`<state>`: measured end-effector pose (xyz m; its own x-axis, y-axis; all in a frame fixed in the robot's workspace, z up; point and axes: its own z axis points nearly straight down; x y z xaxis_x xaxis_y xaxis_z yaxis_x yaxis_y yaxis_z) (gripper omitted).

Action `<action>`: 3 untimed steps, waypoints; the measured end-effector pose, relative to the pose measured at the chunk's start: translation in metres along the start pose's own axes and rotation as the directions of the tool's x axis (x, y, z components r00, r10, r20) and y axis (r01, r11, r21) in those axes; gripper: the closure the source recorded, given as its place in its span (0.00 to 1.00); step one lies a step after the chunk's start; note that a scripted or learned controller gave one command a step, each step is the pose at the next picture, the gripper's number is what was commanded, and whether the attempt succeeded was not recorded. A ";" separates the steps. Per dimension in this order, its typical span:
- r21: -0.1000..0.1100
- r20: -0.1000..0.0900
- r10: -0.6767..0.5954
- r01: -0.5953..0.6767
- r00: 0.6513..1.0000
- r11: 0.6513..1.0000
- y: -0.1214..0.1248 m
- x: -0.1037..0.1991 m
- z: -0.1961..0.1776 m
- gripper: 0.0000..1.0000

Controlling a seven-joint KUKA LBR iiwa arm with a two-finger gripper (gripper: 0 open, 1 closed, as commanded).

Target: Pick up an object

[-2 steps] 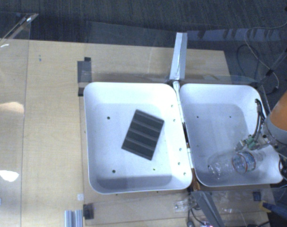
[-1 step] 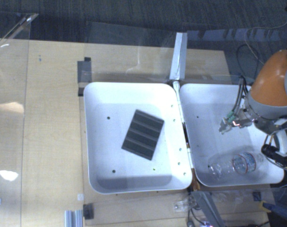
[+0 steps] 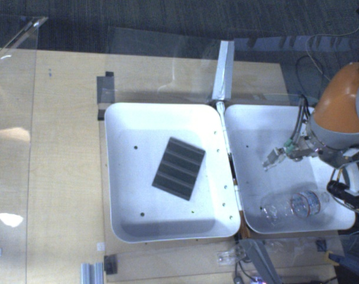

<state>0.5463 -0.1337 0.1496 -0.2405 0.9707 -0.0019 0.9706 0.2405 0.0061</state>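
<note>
Hand (image 3: 278,155) over right bin (image 3: 250,123) — possibly empty; bench (image 3: 55,158) wooden.

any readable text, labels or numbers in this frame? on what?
None readable.
Dark ribbed block in the left bin: grooves, no lettering.
Clear plastic bottle in the right bin: no label that I can make out.
Arm's orange band and claw: no marking legible.

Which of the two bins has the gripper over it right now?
The right bin, the one holding the clear plastic bottle. The gripper hangs above its middle. The left bin holds the dark ridged block.
</note>
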 end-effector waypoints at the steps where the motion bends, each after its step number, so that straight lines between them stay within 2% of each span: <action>1: -0.005 0.004 0.062 -0.062 0.998 0.998 -0.069 -0.045 0.060 0.00; 2: -0.014 0.007 0.060 -0.060 0.998 0.998 -0.065 -0.045 0.048 1.00; 3: -0.014 0.007 0.060 -0.060 0.998 0.998 -0.065 -0.045 0.048 0.00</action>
<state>0.4939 -0.1931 0.1016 -0.1815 0.9834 -0.0086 0.9832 0.1816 0.0197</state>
